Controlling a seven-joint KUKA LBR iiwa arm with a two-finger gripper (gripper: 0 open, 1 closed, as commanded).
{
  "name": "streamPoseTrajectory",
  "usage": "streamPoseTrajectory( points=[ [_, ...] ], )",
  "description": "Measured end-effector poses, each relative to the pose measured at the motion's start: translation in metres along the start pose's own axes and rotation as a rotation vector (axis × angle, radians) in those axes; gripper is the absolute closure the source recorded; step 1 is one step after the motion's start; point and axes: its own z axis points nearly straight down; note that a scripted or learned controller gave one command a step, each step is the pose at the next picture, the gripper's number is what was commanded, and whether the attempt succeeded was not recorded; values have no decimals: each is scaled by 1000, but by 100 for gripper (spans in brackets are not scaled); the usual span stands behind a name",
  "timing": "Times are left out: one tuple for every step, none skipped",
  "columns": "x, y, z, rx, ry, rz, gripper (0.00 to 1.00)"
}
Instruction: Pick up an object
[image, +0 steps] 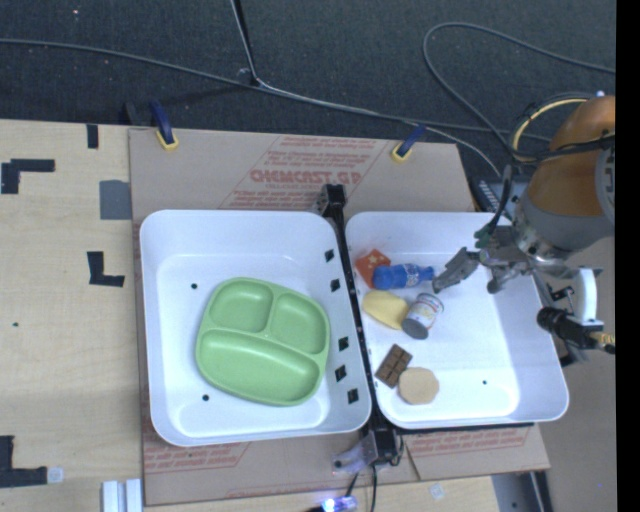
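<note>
The gripper (470, 267) is hanging over the right bin (500, 385), its two fingers spread apart with nothing between them, one dark finger (455, 271) reaching toward nine o'clock and the other sitting out at three o'clock of it. The objects are lying in the left half of that bin: a blue bottle (403, 275) just at nine o'clock of the near finger, an orange packet (371, 262) beyond it, a yellow lump (385, 308) and a small grey can (424, 315) touching each other at seven o'clock of the gripper, and a brown bar (393, 365) beside a tan round piece (418, 386) toward six o'clock. The bottle is looking light, stiff and smooth, so it is likely rolling or slipping if pinched off-centre; closing across its narrow body at mid-length seems soundest. The left bin is holding a green divided plate (264, 340).
</note>
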Motion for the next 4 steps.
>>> streamPoseTrajectory(
  points=[
    [0, 3, -7, -13, -2, -4, 0],
    [10, 6, 51, -10, -2, -4, 0],
    [9, 8, 94, -10, -3, -4, 0],
    [9, 9, 109, -15, -4, -3, 0]
  ],
)
